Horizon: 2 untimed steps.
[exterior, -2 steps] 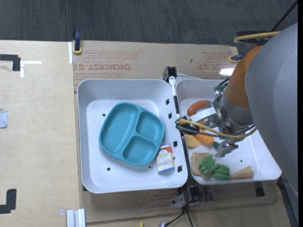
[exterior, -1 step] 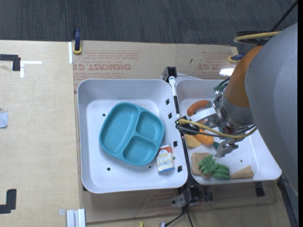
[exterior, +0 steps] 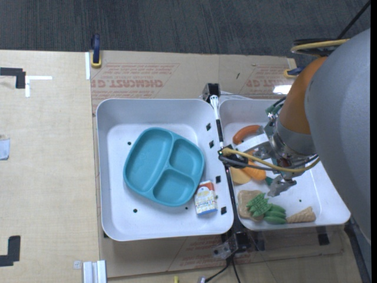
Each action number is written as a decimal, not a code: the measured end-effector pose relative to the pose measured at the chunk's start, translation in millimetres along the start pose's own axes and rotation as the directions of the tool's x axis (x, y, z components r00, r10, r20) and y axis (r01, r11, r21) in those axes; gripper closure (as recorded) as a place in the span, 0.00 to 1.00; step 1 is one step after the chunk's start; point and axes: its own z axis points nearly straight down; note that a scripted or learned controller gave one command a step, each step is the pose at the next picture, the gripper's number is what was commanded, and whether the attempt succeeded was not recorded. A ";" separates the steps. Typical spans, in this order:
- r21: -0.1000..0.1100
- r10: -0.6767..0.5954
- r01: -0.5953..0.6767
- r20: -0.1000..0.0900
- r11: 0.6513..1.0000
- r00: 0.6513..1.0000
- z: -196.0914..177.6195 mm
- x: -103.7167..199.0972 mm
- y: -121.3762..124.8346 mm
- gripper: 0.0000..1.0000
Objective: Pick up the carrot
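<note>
Near edge of right bin: a green leafy toy vegetable (exterior: 263, 209) is seen lying on a tan slice of toy bread (exterior: 245, 198), with a beige wedge-shaped toy (exterior: 301, 216) just beside it toward the bin's near right corner.
Near edge of left bin: a small white and red carton with blue print (exterior: 205, 198) is seen touching the near rim of the teal plastic tray with three compartments (exterior: 164, 166).
Task's thing: an orange toy carrot (exterior: 251, 173) is seen in the right shallow white bin (exterior: 330, 208), close to the wall shared with the left shallow white bin (exterior: 112, 158).
Carrot's long axis: it is judged to run roughly across the bin, from the shared wall toward the arm, slightly slanted.
Pincer: the grey two-finger pincer (exterior: 275, 184) is placed just beside the carrot's right end, on the near side; nothing is seen between its fingers, and how wide they stand cannot be told.
Key relation: the carrot is judged to lie to the left of the pincer and slightly farther back, so a short shift toward the shared wall would be called for, with the fingers set across the long axis.
Cables: a yellow cable (exterior: 253, 159) is seen crossing above the carrot.
Farther back: an orange-red sausage-shaped toy (exterior: 246, 133) is seen near the bin's far left.
Counter: the pale wooden counter (exterior: 47, 175) is seen to the left of both bins.
</note>
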 end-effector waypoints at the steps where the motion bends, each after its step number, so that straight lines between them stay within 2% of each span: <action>1: 0.000 0.000 0.000 0.000 1.000 1.000 0.0 0.0 0.0 0.00; 2: 0.000 0.000 0.000 0.000 1.000 1.000 0.0 0.0 0.0 0.00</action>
